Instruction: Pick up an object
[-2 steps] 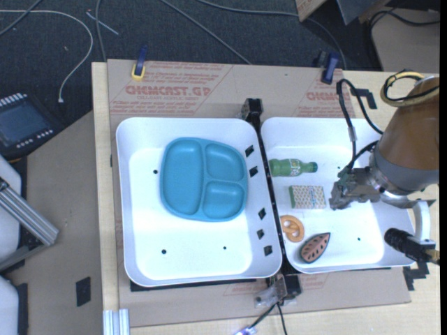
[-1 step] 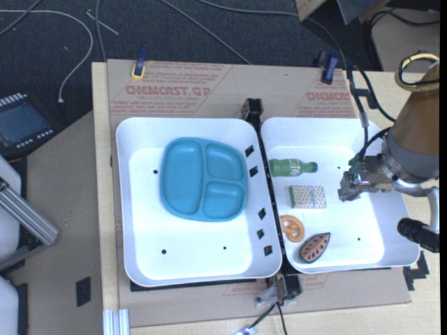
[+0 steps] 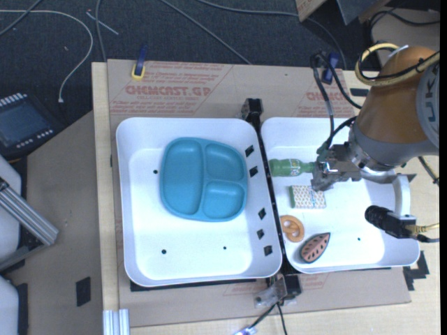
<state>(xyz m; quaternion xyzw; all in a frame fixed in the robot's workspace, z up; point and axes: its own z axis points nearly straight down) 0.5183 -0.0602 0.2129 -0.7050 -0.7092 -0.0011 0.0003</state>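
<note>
Leaf-shaped brown piece (image 3: 315, 247) lies at right bin (image 3: 391, 257) front, pretzel (image 3: 291, 227) beside it. Jaws (image 3: 320, 181) hover over patterned square (image 3: 308, 197) — spread or pressed together, cannot tell.

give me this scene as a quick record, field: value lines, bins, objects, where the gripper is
left bin: holds a blue divided plate
right bin: holds a green bottle, a patterned square pad, a pretzel and a brown leaf-shaped object
gripper: over the right bin, just above the pad, right of the bottle
arm: reaches in from the view's right
held object: none seen between the fingers
</note>
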